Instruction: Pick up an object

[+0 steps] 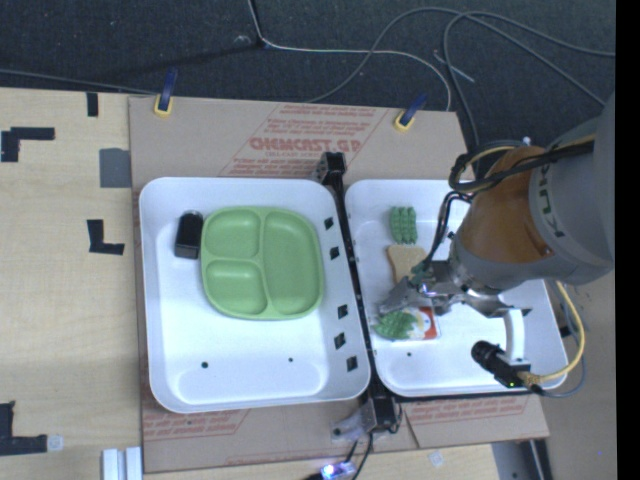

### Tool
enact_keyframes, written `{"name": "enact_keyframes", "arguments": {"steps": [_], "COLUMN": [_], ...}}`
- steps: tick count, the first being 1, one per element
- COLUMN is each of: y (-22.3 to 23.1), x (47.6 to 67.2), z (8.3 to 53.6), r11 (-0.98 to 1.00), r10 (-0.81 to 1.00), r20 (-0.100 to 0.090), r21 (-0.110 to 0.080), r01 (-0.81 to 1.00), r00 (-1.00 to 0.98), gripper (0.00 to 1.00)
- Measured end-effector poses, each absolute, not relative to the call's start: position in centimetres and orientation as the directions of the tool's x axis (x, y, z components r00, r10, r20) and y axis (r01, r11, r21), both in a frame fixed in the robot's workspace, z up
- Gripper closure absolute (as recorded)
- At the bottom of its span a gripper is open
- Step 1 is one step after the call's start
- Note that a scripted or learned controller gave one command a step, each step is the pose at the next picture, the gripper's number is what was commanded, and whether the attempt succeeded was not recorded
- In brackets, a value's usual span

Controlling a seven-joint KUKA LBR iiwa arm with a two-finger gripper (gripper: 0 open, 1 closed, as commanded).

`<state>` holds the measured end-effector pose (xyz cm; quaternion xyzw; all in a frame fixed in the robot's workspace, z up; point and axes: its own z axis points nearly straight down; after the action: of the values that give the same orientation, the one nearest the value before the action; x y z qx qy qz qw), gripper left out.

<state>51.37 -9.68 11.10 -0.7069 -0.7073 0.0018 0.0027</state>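
A cardboard sheet (300,138) is covering the bench, and two shallow white bins are sitting on it side by side under a dark backdrop crossed by loose cables. Starting nearest the camera's foot, the right bin (450,378) is showing its bare lower rim at about five o'clock in the frame. Just above that, the gripper (412,298) is hanging low over a small green and red object (405,324), which is lying near the bin's left wall with its red patch towards three o'clock. The metal fingers seem to be reaching down at it, but the view is too blurred there to tell whether they are spread or closed, and nothing is showing between them. A tan wedge (404,260) is lying at twelve o'clock from the gripper, and a green ridged block (403,224) is sitting farther up again. Across the divider, the left bin (170,368) is carrying a green divided plate (263,263) with a black block (189,235) just beside it at nine o'clock. The risk here is a miss: the object is lying flat and close to the wall, so the fingers may be closing above it or nudging it aside, or catching the tan wedge instead.
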Motion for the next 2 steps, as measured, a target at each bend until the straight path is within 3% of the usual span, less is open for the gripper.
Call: {"name": "enact_keyframes", "arguments": {"steps": [1,2], "y": [-10.0,-9.6], "x": [51.5,51.8], "z": [8.7,10.0], "r11": [-0.002,0.002], "r10": [1.0,1.0], "r20": [-0.008,-0.001], "r21": [0.006,0.012], "r01": [1.0,1.0], "r00": [0.002,-0.002], "gripper": [0.0,1.0]}}
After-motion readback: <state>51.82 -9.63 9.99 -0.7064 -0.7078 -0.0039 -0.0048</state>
